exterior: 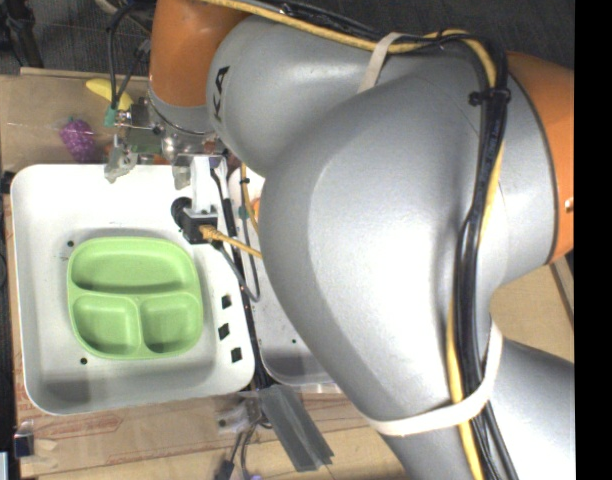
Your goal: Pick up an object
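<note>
Gripper (114, 168) hangs over the bin's (31, 193) far rim, finger state untellable; next, I judge, a descent toward the green tray (136, 298).

Green tray (136, 306) in white bin (36, 218)

robot lab, wooden bench (46, 93), white bin (36, 368), grey kuka arm (386, 218), cabling (481, 168)

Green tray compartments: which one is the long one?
The compartment on the far side of the green tray, toward the tool, runs the tray's full width. The other two sit side by side along the near edge, splitting that width.
</note>
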`<state>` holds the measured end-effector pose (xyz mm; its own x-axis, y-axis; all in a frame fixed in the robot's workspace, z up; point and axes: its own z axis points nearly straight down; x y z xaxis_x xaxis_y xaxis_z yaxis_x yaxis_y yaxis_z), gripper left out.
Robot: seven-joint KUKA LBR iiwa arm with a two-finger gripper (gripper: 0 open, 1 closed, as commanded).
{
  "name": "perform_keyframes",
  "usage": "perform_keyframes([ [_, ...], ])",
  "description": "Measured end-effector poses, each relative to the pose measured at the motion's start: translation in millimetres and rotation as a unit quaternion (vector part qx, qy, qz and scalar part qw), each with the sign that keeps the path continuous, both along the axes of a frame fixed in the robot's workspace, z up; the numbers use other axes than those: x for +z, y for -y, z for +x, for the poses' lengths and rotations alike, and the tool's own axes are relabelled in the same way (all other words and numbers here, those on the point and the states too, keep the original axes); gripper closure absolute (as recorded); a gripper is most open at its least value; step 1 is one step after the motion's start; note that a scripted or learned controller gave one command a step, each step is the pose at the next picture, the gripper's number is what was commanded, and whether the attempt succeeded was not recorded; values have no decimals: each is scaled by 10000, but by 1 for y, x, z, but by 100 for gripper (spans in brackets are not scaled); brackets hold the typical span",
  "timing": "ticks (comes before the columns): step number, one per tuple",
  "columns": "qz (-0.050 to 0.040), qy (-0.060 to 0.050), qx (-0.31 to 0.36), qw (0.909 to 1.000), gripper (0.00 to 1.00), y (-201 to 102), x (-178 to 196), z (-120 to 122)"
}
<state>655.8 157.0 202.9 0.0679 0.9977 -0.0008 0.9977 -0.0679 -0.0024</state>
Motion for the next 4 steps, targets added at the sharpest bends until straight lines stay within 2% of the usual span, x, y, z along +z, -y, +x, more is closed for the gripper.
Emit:
perform_keyframes([
  [1,1,-6,301,9995,0,-26,25,-20],
  [2,-1,-13,389,9992,0,-25,-112,-93],
  [3,0,1,-874,9962,0,84,-11,-20],
  [4,-2,-11,-462,9989,0,-5,16,-17],
])
